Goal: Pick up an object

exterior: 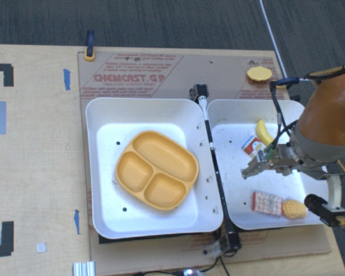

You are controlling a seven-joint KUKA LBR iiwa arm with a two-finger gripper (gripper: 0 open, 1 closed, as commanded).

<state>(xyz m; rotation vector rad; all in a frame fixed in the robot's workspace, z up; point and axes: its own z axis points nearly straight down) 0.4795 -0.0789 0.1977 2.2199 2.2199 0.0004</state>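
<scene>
Hovering in the right bin (237, 216), the gripper (252, 170) jaws seemingly open, empty; at one o'clock, the banana (264, 133), probably light plastic, suits a mid-body pinch.

yellow divided plate (156, 170), blue tape (66, 79)

Dark grey carpet floor (161, 10) beyond pale wooden bench (34, 165)
</scene>
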